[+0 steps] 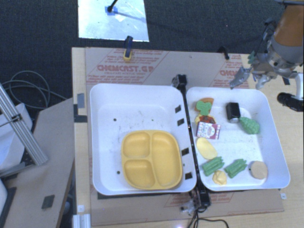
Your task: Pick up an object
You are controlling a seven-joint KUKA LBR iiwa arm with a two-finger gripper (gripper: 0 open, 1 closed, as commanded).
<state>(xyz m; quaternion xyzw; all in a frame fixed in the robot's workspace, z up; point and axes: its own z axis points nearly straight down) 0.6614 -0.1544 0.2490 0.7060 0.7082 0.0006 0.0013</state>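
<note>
Hovering at the upper right of the frame, the gripper (250, 80) hangs spread and holds nothing. Toy foods lie below in the right bin (275, 141); a yellow tray (152, 158) sits in the left bin (107, 127).

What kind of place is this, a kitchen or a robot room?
Most likely a robot test lab, not a kitchen. A robot arm reaches over two white bins. The food looks like toys, next to a yellow tray, and cables lie on the floor.
</note>
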